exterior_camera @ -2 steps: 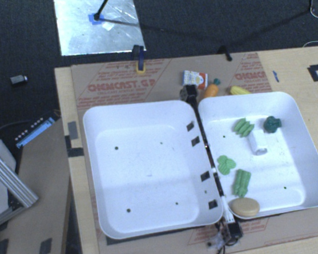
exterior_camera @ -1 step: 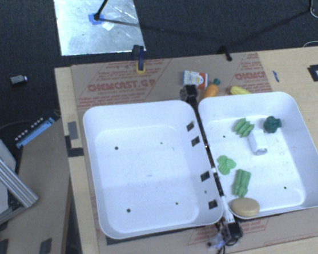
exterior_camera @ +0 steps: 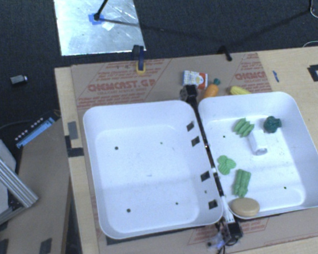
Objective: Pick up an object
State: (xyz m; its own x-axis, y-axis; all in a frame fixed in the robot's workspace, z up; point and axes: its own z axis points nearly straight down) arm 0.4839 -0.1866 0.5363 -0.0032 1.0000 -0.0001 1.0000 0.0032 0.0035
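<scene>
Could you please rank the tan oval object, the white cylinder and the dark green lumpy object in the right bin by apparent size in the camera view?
1. Tan oval object, largest.
2. White cylinder and dark green lumpy object: these look alike in size, so I would not rank them.

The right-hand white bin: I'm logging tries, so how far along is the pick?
Nothing looks done: the tan oval bun, white cylinder and dark green broccoli piece all lie in the right-hand white bin. Nothing is in hand. The whole pick remains.
</scene>
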